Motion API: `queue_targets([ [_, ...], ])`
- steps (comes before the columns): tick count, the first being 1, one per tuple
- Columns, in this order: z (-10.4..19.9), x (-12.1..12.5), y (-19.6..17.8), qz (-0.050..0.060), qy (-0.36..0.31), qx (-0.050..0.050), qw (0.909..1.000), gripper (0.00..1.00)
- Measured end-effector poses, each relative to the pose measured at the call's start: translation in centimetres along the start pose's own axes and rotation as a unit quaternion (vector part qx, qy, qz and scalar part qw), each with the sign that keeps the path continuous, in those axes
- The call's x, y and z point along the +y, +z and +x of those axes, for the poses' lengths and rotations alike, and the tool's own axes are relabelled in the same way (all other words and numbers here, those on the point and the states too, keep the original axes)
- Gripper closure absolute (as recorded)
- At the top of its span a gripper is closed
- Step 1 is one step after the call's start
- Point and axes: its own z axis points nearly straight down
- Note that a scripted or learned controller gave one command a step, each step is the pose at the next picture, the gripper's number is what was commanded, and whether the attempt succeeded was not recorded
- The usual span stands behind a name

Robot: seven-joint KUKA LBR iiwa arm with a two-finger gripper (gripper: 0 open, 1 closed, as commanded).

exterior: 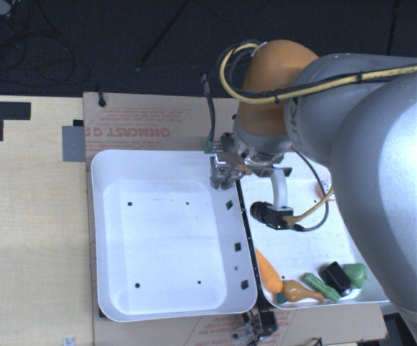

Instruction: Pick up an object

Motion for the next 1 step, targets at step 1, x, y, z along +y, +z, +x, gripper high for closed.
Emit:
queue_targets([
  [1,-0.07,-0.02,-0.91,0.002,-0.002,0.000,1.0000,1.00],
])
